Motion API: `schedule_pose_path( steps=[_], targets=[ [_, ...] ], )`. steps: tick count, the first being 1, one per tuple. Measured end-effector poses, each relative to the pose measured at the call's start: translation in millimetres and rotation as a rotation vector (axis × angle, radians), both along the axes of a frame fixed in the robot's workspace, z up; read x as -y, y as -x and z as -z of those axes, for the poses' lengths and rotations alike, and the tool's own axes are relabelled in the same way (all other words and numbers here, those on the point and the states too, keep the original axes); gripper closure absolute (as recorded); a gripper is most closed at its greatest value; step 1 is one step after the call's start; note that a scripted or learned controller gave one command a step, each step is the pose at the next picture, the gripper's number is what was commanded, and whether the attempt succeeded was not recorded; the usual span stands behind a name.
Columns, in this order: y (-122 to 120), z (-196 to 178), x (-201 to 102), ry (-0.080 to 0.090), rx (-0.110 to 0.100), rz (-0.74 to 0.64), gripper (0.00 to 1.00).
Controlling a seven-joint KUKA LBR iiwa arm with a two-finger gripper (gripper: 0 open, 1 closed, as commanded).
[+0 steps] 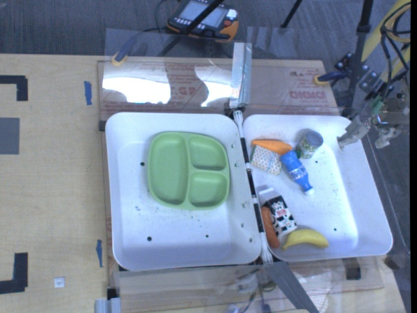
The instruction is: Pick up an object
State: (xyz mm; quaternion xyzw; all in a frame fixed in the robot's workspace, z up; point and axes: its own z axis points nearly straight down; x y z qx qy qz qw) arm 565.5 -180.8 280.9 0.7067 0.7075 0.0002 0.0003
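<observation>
The right bin [352,201] holds several objects. An orange carrot [272,146] lies near its far left, beside a pale patterned pouch [266,159]. A small can [309,143] stands next to a blue bottle [297,172] lying on its side. Near the front left are a black-and-white cow-print carton [281,217], a yellow banana [304,239] and an orange item [269,227] against the bin wall. My gripper [355,132] hovers at the right bin's far right corner, well apart from all the objects and with nothing visibly in it.
The left bin [127,194] carries a green divided plate [189,169]. A clear panel and a metal post [241,74] stand behind the bins. Cables and stand legs [381,38] crowd the far right. A handheld controller [202,15] lies beyond the bench.
</observation>
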Motion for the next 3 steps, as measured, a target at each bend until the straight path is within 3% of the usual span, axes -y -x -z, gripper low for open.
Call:
schedule_pose_path(
  steps=[1,2,3],
  targets=[
    [-26.6,123.8,-37.5,-0.001,0.000,-0.281,0.00],
    [-83.9,145.6,-55.1,0.022,0.018,-0.157,0.00],
    [-87.0,142.6,-56.2,0.011,0.010,-0.078,0.00]
  ],
)
